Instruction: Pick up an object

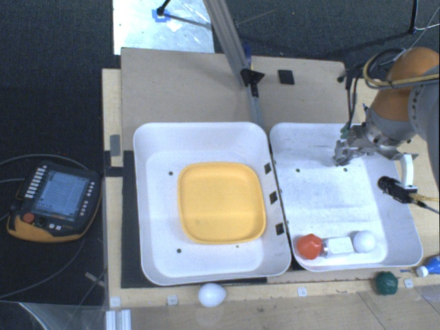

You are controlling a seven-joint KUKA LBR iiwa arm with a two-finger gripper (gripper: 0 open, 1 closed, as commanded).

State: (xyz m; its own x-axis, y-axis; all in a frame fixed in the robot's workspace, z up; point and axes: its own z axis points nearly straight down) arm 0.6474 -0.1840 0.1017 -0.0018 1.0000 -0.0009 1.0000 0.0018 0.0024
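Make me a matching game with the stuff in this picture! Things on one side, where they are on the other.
Things:
1. yellow plate
2. orange ball
3. white egg
4. green ball

Places:
A. on the bench, outside the right bin's near right corner
B. in the left bin
C. on the bench, just in front of the left bin
D. in the right bin, near front edge

Pairs: 1-B, 2-D, 3-C, 4-A

One fixed camera — high above, slanting down on both bins (206,133).
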